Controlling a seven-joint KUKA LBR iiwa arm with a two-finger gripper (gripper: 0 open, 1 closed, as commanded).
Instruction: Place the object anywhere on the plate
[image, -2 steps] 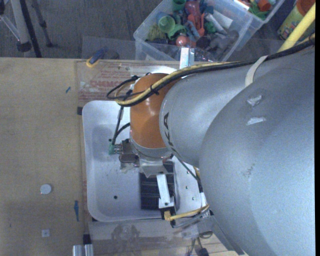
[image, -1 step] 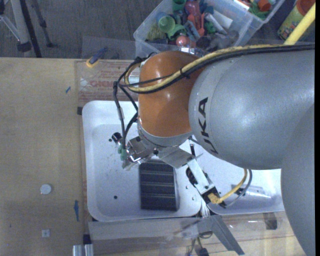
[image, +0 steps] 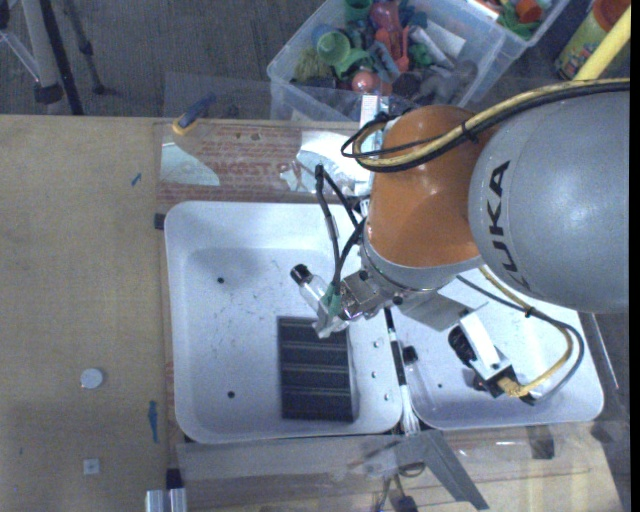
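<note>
My arm (image: 530, 200) comes in from the right and bulks over the seam between the two bins. Its orange band (image: 425, 190) sits above the back of the right bin (image: 575, 405). From the band my wrist turns down and to the left, so my gripper (image: 330, 308) hangs in the left bin (image: 200, 300), low over its floor. It is just at the back right corner of the plate (image: 315, 378).

The plate is a dark ribbed slab lying flat near the front right of the left bin, close to the wall shared with the right bin.

I cannot tell whether my gripper is released or clamped on anything: it is small, blurred and partly under my own wrist. A pale bit (image: 324, 300) with a greenish tinge shows at its tip, touching or just above the plate's corner. I cannot tell whether it is the object or part of me.

Black cables (image: 335, 215) loop from the band down to the gripper. A yellow cable (image: 555, 365) runs to a white block (image: 478, 348) over the right bin. My own bulk hides most of that bin's back.
</note>
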